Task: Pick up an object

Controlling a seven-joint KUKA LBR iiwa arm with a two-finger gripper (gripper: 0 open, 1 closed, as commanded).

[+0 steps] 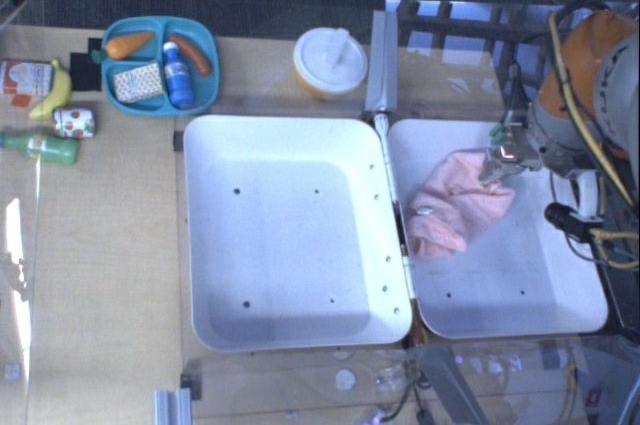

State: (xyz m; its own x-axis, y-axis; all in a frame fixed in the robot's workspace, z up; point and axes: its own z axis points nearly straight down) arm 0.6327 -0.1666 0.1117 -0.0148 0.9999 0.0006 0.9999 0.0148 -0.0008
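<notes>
your arm (pixel 600 63) reaches in from the right edge, grey with its orange band high near the top corner, cables looping around the wrist. the wrist angles down and leftward, carrying your pincer (pixel 497 165) low at its tip.

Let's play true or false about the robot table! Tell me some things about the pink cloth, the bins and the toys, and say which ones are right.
1. The pink cloth lies in the right bin. True.
2. The pink cloth is spread out flat. False: it is crumpled in a heap.
3. The gripper is at the cloth's upper right edge. True.
4. The blue tray sits inside the left bin. False: it sits on the bench behind that bin.
5. A banana lies left of the blue tray. True.
6. The white lidded cup is in the right bin. False: it stands behind the bins.
</notes>
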